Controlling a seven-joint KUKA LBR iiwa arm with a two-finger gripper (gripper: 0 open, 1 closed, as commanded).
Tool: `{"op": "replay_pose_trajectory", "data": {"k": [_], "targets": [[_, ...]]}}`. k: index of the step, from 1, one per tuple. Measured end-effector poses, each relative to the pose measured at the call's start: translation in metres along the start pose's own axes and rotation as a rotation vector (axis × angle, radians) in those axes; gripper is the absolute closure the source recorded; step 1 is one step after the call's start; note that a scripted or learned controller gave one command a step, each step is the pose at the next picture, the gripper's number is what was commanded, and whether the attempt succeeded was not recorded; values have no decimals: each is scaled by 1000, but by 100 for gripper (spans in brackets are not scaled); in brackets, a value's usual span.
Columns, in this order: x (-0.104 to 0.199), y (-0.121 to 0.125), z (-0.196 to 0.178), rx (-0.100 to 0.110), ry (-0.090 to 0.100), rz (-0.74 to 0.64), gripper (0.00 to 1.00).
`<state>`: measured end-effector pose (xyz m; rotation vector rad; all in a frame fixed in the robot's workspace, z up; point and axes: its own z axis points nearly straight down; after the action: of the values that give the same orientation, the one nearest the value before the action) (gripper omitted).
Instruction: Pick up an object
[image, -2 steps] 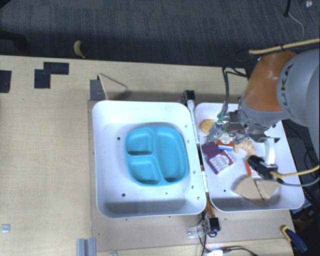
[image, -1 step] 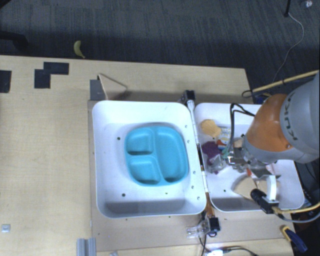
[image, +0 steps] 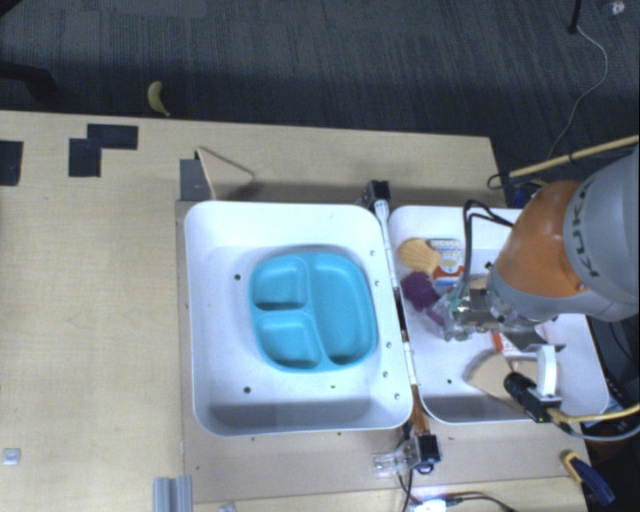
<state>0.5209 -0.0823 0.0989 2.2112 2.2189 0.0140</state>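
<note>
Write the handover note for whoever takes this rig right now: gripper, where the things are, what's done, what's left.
Gripper: down in the right bin, beside the purple object; whether its fingers are open or shut cannot be told from above.
Things: the purple object, a tan round piece and a small printed packet lie at the right bin's far left end. A blue divided tray sits in the left bin.
Done: arm is over the objects.
Left: no object seen lifted; the pick remains.

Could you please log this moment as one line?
arm: over right bin | gripper: beside purple object | left bin: blue tray
</note>
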Motion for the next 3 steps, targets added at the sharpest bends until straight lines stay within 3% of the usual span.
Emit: {"op": "replay_pose_trajectory", "data": {"k": [1, 2, 3], "targets": [[0, 0, 0, 0, 0, 0, 0], [1, 2, -11, -3, 1, -2, 100], [1, 2, -11, -3, 1, -2, 0]]}}
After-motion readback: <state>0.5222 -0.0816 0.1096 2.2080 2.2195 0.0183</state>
